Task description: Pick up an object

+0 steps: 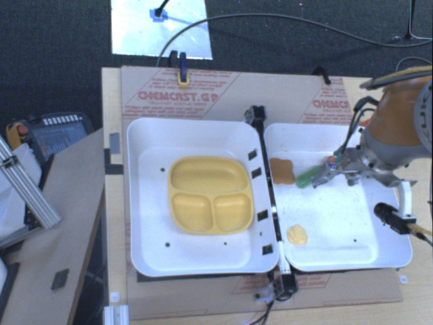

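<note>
In the right bin (352, 252) lie a brown flat piece (282, 171) near its left wall, a green elongated object (308, 177) just right of it, and a small pale yellow lump (297, 234) near the front. The gripper (333, 170) hangs low over the bin's middle, right at the green object's right end. A small orange-red spot shows by the fingers. Whether the green object sits between the fingers is hidden by the wrist. The left bin (145, 181) holds a yellow divided tray (208, 194).
The grey arm with its orange band (400, 114) covers the right bin's far right corner. A black fitting (391, 218) sits at that bin's right wall. A black divider clamp (260, 175) runs between the bins. Cardboard (203, 93) lies under both.
</note>
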`<action>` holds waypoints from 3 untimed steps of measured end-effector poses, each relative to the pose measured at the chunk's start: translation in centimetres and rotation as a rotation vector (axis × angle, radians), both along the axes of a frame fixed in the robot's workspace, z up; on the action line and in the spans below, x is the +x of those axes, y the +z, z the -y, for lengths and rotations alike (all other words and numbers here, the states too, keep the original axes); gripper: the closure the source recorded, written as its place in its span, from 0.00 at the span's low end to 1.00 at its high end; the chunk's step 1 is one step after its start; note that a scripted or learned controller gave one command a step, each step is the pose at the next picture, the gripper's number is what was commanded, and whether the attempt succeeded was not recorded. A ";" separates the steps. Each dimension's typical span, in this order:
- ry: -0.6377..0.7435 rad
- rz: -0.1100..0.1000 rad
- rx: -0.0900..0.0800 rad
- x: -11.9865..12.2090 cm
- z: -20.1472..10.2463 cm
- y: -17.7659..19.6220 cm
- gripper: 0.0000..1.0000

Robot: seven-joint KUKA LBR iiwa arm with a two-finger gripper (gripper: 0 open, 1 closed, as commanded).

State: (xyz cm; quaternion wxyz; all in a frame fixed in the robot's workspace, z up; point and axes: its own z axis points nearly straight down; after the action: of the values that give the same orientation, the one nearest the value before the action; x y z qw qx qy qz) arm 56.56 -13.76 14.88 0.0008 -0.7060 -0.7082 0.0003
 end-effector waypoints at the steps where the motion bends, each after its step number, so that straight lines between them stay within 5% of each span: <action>1: -0.002 -0.001 0.000 -0.4 -0.3 -6.2 0.00; 2: -0.002 0.004 -0.002 -0.2 -0.2 -4.8 1.00; 3: 0.000 0.006 -0.002 -0.1 -0.4 -0.5 1.00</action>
State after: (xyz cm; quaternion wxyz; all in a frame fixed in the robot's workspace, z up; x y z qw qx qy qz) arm 56.47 -13.33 14.40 -0.0017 -0.7059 -0.7083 -0.0011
